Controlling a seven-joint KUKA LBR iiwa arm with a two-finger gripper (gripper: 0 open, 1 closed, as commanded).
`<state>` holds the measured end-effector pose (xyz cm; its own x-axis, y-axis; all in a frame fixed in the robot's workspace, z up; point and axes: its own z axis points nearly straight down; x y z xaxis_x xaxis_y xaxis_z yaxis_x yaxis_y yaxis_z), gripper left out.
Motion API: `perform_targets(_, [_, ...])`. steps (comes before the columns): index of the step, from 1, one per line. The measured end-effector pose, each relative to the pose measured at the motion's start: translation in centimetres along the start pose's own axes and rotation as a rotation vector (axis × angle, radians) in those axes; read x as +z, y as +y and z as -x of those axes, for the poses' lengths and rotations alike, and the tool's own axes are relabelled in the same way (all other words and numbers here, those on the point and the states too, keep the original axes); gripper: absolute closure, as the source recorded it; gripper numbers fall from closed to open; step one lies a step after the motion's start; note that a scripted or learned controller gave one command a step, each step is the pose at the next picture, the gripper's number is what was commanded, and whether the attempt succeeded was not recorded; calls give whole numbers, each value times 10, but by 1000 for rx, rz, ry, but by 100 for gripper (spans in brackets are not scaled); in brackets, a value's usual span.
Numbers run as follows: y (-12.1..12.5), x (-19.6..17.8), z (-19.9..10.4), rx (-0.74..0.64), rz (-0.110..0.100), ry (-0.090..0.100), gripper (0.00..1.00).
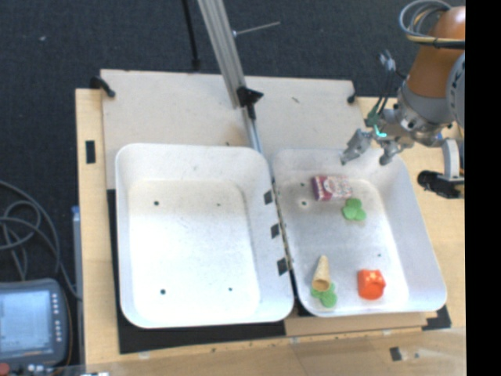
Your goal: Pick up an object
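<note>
My gripper (366, 152) hangs over the far edge of the right bin (415, 210), with the two fingers spread apart and nothing between them; one fingertip (347, 156) points out toward the bin's middle, the other (385, 158) sits nearer the arm. The closest candidate is the small pink-and-white packet (331, 187), which lies on the bin floor just below and slightly left of the jaws in the camera view, apart from them and not touched. Its long axis runs roughly left to right across the bin, so my judgement is that the jaws would need to close across its short dimension. Just beside the packet, toward the near right, sits a small green piece (354, 210), near but not touching it as far as I can tell. Farther down the bin lie a tan cone (322, 271) with a second green piece (326, 295) at its near end, and an orange-red block (371, 284) to their right, all well apart from the jaws. The bin floor is white, shallow and lightly speckled. The left bin (196, 233) sits side by side with it. Beyond both, a slanted metal pole (223, 41) rises from the bench (180, 100), and a dark carpeted floor (94, 22) surrounds the bench.
</note>
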<state>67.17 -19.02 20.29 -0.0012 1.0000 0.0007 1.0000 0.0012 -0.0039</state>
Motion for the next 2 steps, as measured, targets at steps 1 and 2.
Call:
perform_targets(1, [1,-4,1,-3,4,-4,0])
perform_targets(2, [1,38,1,-5,2,-3,0])
